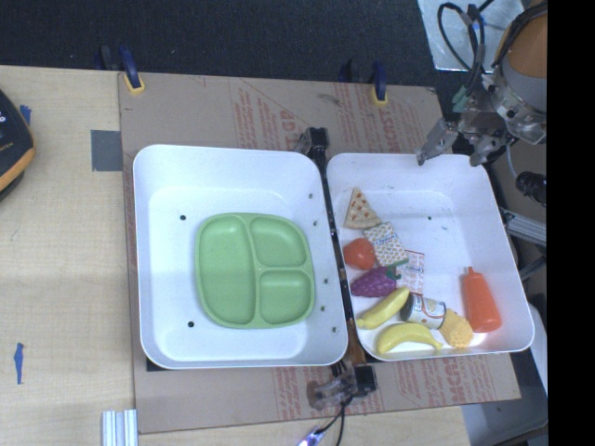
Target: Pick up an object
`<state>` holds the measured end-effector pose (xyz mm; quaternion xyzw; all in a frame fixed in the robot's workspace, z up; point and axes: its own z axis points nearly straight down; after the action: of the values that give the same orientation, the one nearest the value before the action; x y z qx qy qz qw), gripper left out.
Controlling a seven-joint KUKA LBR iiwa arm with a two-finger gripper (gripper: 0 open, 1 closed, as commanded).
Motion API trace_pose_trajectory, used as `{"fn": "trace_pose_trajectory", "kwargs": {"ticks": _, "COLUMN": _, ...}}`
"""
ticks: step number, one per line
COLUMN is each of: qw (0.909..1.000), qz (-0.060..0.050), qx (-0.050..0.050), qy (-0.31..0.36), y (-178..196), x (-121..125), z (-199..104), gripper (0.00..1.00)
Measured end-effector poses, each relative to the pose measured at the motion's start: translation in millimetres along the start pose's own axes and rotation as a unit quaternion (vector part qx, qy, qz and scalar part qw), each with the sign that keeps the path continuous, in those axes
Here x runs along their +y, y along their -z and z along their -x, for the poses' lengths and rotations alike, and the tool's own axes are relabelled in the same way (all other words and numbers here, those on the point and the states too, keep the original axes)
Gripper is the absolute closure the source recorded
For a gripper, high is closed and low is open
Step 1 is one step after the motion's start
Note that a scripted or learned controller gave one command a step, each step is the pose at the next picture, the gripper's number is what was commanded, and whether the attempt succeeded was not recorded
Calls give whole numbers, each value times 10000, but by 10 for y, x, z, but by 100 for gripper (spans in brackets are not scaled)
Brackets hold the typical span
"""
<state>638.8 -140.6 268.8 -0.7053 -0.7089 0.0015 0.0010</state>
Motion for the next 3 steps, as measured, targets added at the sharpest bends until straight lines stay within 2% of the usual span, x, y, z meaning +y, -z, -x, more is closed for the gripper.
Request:
{"fn": "trace_pose_trajectory", "kwargs": {"ticks": 1, "qw": 10000, "qz": -15, "qx": 3, "qy": -5, "y": -1457, "x": -678, "z": -336, "gripper": 0}}
{"fn": "trace_pose_trajectory", "kwargs": {"ticks": 2, "qw": 10000, "qz": 5, "qx": -3, "qy": 2, "y": -1774, "x": -396, "z": -491, "gripper": 0}}
{"fn": "trace_pose_trajectory", "kwargs": {"ticks": 3, "qw": 10000, "qz": -6, "qx": 2, "qy": -5, "y": -1779, "x": -1221, "z": -79, "gripper": 0}}
